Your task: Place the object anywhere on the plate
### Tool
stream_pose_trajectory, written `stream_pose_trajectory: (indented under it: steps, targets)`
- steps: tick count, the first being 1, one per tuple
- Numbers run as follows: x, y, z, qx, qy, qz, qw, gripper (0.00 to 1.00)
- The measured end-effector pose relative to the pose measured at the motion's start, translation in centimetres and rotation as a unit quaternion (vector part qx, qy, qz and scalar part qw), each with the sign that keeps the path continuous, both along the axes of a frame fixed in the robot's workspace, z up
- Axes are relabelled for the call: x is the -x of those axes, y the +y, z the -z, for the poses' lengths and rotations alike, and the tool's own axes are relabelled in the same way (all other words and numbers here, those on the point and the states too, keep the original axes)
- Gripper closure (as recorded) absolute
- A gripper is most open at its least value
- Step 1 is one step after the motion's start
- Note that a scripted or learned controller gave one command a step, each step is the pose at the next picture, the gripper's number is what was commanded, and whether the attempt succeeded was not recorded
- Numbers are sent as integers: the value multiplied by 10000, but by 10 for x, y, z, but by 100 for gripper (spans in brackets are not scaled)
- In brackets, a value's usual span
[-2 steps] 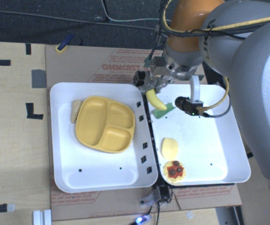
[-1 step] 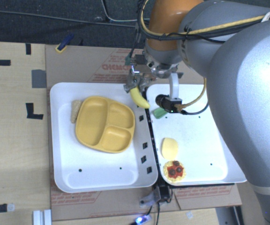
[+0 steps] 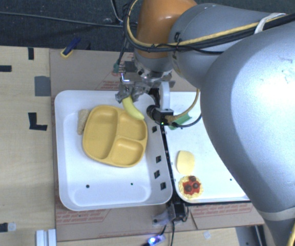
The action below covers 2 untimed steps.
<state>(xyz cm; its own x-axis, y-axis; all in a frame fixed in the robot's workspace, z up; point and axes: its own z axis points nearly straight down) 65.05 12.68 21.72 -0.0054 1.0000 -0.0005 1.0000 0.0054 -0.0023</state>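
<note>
A yellow three-compartment plate (image 3: 114,136) lies in the left white bin (image 3: 106,193). My gripper (image 3: 131,97) hangs just above the plate's far right rim. A small yellow banana (image 3: 132,109) sticks out from between its fingers, slanting down toward the plate's edge, so the gripper is shut on it. The grey arm with its orange band (image 3: 160,14) reaches in from the upper right.
A tan bread-like piece (image 3: 82,121) lies against the plate's left rim in the left bin. The right bin (image 3: 214,152) holds a pale yellow piece (image 3: 185,162) and a small round tart with red topping (image 3: 190,186). A green item (image 3: 182,119) sits near the divider.
</note>
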Motion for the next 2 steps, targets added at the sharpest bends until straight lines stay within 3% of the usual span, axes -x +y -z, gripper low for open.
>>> stream_pose_trajectory:
  steps: [1, 2]
  targets:
    - [-3, 54, -17, -10, -12, -5, 10000, 100]
    - [-3, 51, -16, 1, -4, 12, 10000, 0]
